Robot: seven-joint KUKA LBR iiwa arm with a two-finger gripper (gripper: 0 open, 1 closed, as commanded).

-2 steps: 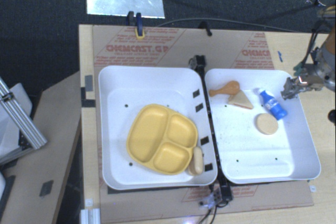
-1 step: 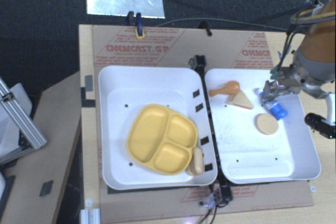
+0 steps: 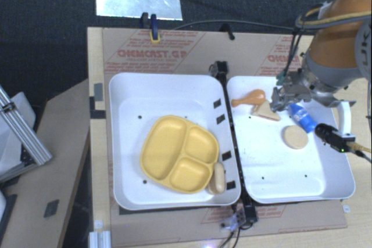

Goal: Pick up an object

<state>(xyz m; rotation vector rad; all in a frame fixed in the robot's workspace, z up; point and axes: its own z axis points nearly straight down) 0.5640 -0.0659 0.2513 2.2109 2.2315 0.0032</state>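
Observation:
My gripper (image 3: 280,99) hangs over the back of the right bin (image 3: 302,183). An orange drumstick-shaped toy (image 3: 250,98) lies just to its left. A pale wedge-shaped piece (image 3: 266,115) lies just below and left of the gripper. To the gripper's lower right, close against it, is a blue bottle (image 3: 302,117) with a white label. A round beige disc (image 3: 295,137) rests in front of the bottle. Nothing is visibly lifted off the bin floor.
The left bin (image 3: 131,101) holds a yellow divided plate (image 3: 179,153) with a small beige roll (image 3: 218,177) at its lower right edge. A black divider (image 3: 229,125) separates the two bins. The arm's grey and orange body (image 3: 343,38) looms over the right bin's far right corner.

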